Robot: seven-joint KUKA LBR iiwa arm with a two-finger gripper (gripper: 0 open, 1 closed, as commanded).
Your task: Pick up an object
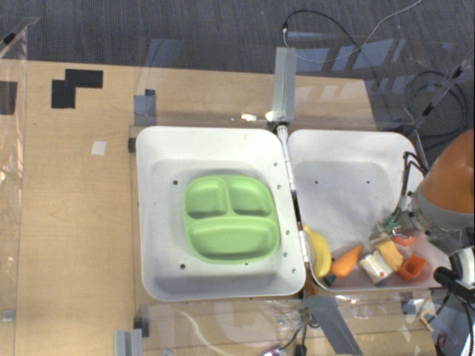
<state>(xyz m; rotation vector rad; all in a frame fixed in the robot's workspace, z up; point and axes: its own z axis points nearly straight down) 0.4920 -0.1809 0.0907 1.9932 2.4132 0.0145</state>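
Nearest, along the right bin's (349, 162) front edge, lie a banana (320, 251), a carrot (346, 262), a pale block (377, 267) and a small orange piece (412, 267). Just behind them the claw (391, 230) hangs low; whether it is wide or narrow cannot be told. Farther left, a green divided plate (231, 218) sits in the left bin (159, 199) on the desk (67, 221).

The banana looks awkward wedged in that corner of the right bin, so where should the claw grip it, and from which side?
Probably the banana at mid-length, coming from above, fingers closing across its narrow width. It lies flat along the right bin's left wall, with the carrot close beside its lower end, so the upper half offers more room.
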